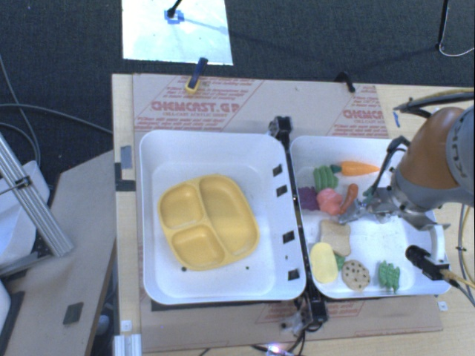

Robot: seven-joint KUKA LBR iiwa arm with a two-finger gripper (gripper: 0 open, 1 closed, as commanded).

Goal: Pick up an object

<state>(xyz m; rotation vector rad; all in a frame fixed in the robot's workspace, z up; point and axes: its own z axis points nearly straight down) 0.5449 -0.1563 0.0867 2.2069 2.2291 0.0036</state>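
Note:
The right bin (380,237) holds several toy foods: an orange carrot (358,168), a green vegetable (324,176), a pink piece (329,200), a reddish sausage (351,193), a purple piece (307,197), a slice of toast (335,236), a pale yellow oval (323,262), a cookie (355,274) and a green pod (389,274). My gripper (350,213) is low in this bin. It sits just below the sausage, right of the pink piece and above the toast. The wrist hides what lies directly under it.
The left bin (215,147) holds a yellow divided plate (208,221). A black divider with clips (292,199) runs between the two bins. The arm's orange band (438,154) hangs over the right bin's right side. The bench's cardboard top (223,106) lies behind both bins.

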